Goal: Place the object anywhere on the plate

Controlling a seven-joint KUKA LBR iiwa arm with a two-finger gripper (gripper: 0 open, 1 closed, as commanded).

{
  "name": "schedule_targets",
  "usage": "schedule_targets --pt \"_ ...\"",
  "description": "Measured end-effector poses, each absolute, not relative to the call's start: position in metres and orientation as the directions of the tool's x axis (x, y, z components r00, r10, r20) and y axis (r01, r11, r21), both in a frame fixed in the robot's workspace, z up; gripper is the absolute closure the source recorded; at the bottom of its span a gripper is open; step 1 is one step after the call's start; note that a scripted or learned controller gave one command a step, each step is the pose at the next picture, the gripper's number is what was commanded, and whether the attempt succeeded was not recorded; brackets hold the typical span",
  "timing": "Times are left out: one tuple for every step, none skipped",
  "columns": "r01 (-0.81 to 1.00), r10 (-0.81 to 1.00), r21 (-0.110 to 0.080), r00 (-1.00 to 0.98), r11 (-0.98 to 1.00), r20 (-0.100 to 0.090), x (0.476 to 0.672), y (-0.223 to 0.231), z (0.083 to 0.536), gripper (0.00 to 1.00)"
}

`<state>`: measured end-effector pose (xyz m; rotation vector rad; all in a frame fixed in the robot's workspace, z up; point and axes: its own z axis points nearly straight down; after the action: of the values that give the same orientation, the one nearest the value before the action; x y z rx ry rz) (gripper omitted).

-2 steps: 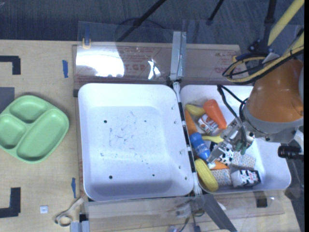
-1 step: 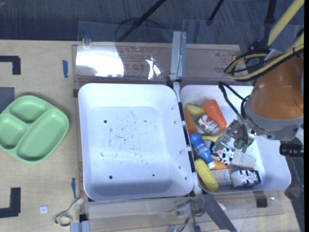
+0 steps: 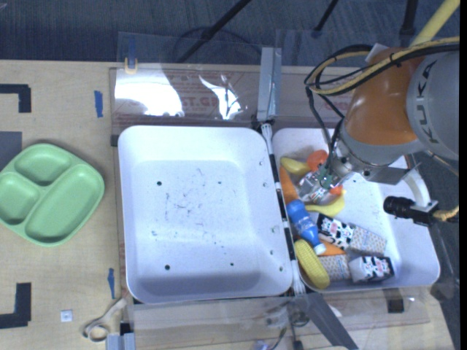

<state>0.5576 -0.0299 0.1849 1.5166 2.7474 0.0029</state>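
Observation:
The green divided plate (image 3: pixel 49 193) lies on the wooden bench at the far left, outside both bins. My gripper (image 3: pixel 322 184) is down in the right bin (image 3: pixel 419 268), among a pile of toy food. Around it lie a yellow banana (image 3: pixel 294 165), an orange piece (image 3: pixel 317 158) and another yellow piece (image 3: pixel 330 205) just below it. A blue bottle (image 3: pixel 303 224) lies a little below and to the left of the gripper. The gripper's tip is partly hidden among these items, and I cannot see any item gripped.
The left bin (image 3: pixel 197 203) sits between the plate and the right bin. In the right bin's lower part lie a corn cob (image 3: pixel 311 264) and two cow-patterned cartons (image 3: pixel 355 235) (image 3: pixel 372 268). A clear plastic sheet (image 3: pixel 182 93) stands behind the left bin.

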Motion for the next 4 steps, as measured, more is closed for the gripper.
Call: schedule_targets --pt "0.940 0.940 0.002 -0.340 0.340 -0.001 0.560 -0.005 0.185 1.00" --pt "0.996 0.996 0.000 0.091 -0.091 -0.001 0.558 0.012 0.184 1.00" --pt "0.996 0.996 0.000 0.091 -0.091 -0.001 0.558 0.013 0.184 0.00" --pt "0.996 0.996 0.001 0.088 -0.088 -0.001 0.559 0.014 0.194 1.00"
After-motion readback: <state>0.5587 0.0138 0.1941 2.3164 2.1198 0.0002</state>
